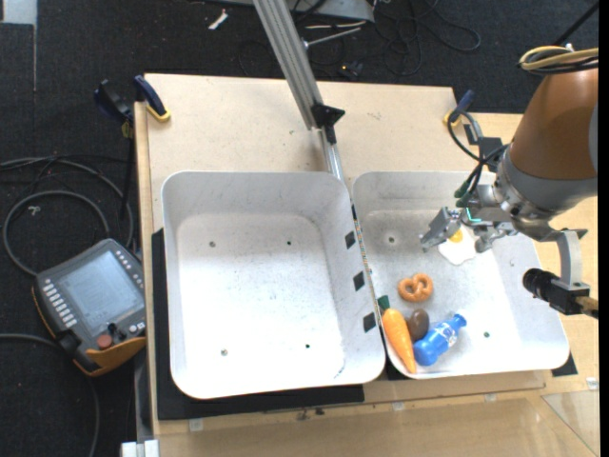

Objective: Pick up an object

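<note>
The metal gripper (pixel 461 231) hangs over the right bin (pixel 533 346) with its two thin fingers spread wide, nothing between them, just above a small pale yellow-white lump (pixel 457 251). Below it and to its left lie a knotted brown pretzel (pixel 416 288), a smooth tapered carrot (pixel 398 338), a dark rounded piece (pixel 418 326) and a glossy blue bottle (pixel 439 339), the last three touching in a cluster.

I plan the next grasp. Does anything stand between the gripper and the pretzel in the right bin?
Nothing visible does. The gripper hangs over the right bin, above a white and yellow object. The pretzel lies apart, nearer the camera, with bare bin floor between them.
</note>
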You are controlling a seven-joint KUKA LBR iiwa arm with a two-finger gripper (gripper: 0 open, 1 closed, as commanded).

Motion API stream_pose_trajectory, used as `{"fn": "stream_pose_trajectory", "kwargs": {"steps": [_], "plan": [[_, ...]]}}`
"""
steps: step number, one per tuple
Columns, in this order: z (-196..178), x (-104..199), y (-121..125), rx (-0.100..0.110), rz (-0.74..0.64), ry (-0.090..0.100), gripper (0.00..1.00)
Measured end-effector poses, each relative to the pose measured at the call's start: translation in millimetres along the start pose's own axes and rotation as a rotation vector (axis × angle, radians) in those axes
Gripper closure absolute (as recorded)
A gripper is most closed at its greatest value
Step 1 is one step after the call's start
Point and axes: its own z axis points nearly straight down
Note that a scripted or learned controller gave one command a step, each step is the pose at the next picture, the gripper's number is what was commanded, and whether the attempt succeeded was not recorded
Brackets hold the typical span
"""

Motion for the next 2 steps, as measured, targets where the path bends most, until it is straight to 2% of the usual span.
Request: {"fn": "stream_pose_trajectory", "kwargs": {"steps": [2], "plan": [[111, -9, 11, 0.006, 0.001, 0.001, 0.00]]}}
